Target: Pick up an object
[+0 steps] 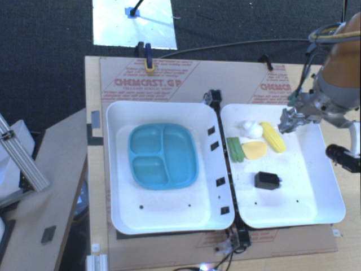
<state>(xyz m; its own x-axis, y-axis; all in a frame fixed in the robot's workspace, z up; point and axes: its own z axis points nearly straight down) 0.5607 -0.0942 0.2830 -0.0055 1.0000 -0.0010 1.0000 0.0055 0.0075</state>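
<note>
The right bin (316, 208) holds a yellow corn cob (273, 137), a white lump (251, 129), a flat yellow piece (254, 149), a green pod-like piece (234, 149) and a small black block (267, 180). My gripper (289, 120) hangs over the bin's back part, just right of and above the far end of the corn cob. I see nothing held in it.
The left bin (121, 151) holds a blue divided plate (163, 155). A black clip strip (221, 162) runs along the wall between the two bins. The front half of the right bin is bare white floor.
</note>
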